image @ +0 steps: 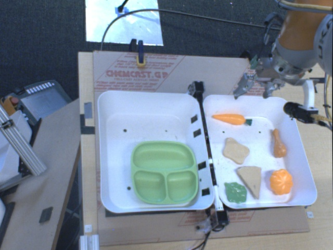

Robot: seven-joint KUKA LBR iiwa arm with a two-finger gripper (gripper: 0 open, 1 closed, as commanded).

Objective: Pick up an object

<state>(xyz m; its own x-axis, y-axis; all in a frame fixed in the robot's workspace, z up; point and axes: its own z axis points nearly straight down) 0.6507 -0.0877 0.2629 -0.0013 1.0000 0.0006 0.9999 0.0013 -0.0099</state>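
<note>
Hovering above the right bin's [307,189] far rim: gripper [256,89], fingers spread, nothing between them. Lying just near of it in that bin: carrot [229,119]. Nearer still: bread slice [235,151], wedge [251,179], green leafy piece [235,192], orange fruit [281,181], drumstick [278,144]. Resting in left bin [114,124]: green divided plate [164,172].

The grey arm [304,22] reaches in at upper right, its gripper [255,90] poised with fingers [242,89] spread and nothing between them.

Lab — robot arm [304,14], bins [151,105]
</note>
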